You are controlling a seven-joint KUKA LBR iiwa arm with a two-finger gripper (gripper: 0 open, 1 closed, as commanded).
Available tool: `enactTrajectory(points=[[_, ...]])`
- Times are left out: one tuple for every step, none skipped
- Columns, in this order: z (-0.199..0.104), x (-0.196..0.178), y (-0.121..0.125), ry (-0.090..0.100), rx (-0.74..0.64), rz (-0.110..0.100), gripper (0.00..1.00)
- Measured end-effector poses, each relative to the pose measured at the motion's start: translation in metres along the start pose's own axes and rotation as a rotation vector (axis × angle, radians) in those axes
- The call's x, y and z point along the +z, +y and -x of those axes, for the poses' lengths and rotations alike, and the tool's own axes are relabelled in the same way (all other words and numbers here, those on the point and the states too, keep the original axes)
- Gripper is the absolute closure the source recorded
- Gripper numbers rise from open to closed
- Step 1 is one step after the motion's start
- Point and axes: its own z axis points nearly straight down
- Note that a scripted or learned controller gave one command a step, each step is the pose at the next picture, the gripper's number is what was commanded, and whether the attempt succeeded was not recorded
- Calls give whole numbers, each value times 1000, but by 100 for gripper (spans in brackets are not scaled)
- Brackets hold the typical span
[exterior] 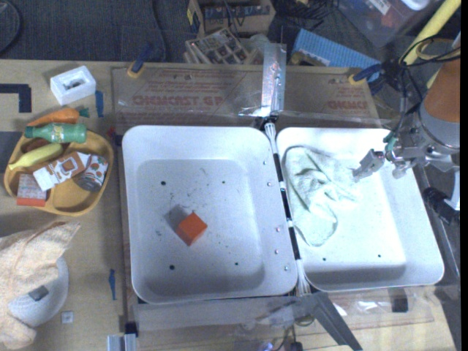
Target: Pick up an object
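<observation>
cloth point(316, 189): soft, light, limp; best pinched at a raised fold
cube point(193, 228): rigid, small, left bin
gripper point(368, 164): over cloth edge, open/shut can't be told

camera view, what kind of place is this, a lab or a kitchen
Most likely a robotics lab or workshop bench. Two white bins sit side by side on a taped-down bench, a robot arm reaches in, and loose cables and crates of parts clutter the floor behind.
</observation>
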Motion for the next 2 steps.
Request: enactTrajectory(points=[[-113, 18, 66, -2, -29, 5, 0], [-62, 107, 45, -3, -105, 9, 0]])
